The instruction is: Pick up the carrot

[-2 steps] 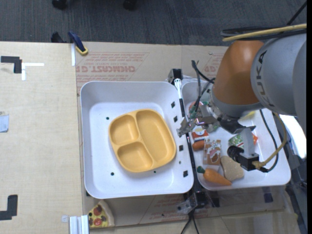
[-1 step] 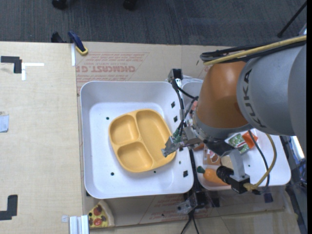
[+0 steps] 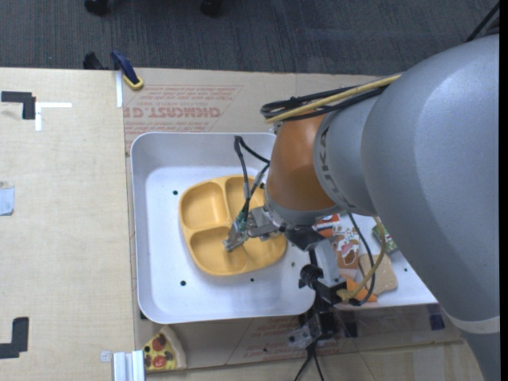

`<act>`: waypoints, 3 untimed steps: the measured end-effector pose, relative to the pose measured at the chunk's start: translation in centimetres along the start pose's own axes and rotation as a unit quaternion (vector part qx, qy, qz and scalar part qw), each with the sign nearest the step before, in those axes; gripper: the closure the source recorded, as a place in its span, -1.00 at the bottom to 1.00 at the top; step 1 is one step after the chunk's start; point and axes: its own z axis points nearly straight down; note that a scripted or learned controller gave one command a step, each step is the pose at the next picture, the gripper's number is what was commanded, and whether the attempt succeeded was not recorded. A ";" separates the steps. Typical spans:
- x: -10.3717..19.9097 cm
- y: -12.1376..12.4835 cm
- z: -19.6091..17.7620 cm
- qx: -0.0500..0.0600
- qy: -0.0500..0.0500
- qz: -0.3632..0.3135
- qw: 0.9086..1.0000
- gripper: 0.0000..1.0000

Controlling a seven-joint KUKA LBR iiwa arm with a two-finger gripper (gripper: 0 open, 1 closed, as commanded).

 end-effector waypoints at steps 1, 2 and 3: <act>1.6 0.3 -0.9 0.001 0.014 -0.007 1.000 1.00; 9.3 1.6 -0.6 -0.005 -0.008 -0.124 0.992 1.00; 9.8 -1.4 -5.0 0.004 -0.004 0.010 1.000 1.00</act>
